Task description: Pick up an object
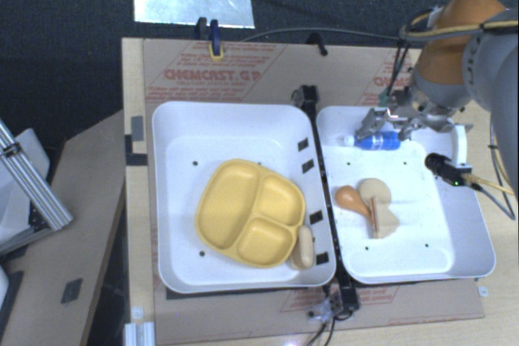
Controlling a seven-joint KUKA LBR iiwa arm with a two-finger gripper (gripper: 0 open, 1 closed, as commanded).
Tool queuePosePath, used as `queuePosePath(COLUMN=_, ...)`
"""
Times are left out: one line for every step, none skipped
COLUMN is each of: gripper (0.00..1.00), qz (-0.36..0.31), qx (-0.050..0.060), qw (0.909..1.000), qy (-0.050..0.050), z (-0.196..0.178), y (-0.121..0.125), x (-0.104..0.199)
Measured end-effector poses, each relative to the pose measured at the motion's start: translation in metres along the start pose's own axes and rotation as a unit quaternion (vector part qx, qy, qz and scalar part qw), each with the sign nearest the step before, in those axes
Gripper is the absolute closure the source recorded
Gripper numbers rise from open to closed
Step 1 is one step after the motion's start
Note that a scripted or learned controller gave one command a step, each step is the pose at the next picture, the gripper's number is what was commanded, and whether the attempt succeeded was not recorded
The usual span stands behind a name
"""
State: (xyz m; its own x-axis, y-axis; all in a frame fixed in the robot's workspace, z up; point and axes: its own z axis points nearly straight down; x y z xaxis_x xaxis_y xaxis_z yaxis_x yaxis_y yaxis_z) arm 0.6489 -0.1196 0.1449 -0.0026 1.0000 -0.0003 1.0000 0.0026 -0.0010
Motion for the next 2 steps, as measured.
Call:
queuePosePath(gripper=0.0, qz=0.0, qx=0.003, qw=1.0, qy=0.001, z=0.041, y=-0.001, x=-0.001)
queuePosePath(gripper=0.0, qz=0.002, qx=0.008, qw=1.0, qy=0.001, z=0.062, y=-0.004, x=-0.002)
